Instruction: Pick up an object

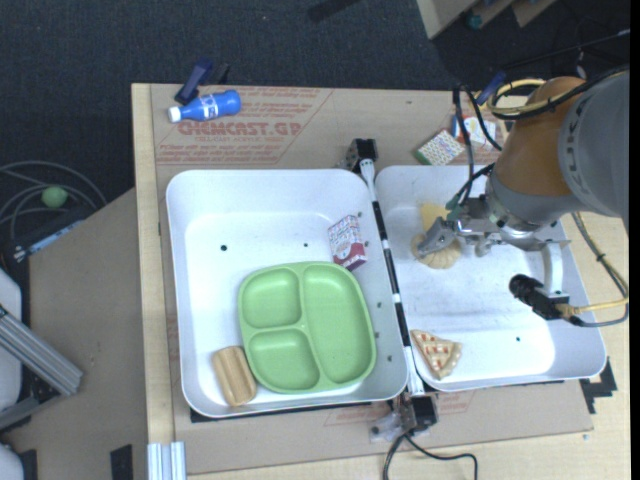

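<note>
red print reading "gencast" marks the cardboard (290, 118) under two glossy white bins, the left bin (190, 268) holding a smooth green three-section plate (302, 325), while in the right bin (560, 353) the metal gripper (438, 238) touches a pale lumpy food piece (438, 256), its spread impossible to tell.

Even bright overhead light; white bins (200, 218) near glare; soft shadows; slight blur; dark floor (80, 28) dim.
</note>
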`<state>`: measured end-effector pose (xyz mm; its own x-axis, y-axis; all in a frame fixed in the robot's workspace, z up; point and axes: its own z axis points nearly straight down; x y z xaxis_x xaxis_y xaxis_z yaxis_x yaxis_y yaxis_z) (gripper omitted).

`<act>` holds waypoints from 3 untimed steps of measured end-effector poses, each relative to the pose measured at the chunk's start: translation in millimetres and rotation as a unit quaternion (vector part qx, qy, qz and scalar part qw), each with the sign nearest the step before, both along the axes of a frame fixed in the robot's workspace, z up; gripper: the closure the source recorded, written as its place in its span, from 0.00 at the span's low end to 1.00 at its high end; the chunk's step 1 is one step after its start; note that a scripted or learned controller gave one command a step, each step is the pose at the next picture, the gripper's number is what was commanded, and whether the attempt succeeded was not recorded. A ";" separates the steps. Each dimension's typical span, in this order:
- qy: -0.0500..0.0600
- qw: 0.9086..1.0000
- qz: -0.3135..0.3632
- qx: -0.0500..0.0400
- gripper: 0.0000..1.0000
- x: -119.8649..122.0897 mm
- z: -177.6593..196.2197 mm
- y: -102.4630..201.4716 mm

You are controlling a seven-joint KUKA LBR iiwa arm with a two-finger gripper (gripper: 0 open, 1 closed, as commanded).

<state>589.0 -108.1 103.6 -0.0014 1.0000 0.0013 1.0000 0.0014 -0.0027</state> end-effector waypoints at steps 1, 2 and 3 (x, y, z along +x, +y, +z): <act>-0.001 1.000 0.000 -0.001 0.00 54.9 -18.9 -6.5; -0.002 1.000 0.000 -0.001 0.00 68.4 -18.5 -8.0; -0.007 1.000 0.001 -0.002 1.00 71.5 -4.2 -7.4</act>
<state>660.4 -115.4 99.4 -0.0032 1.0000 -0.0021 0.9999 0.0033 0.0122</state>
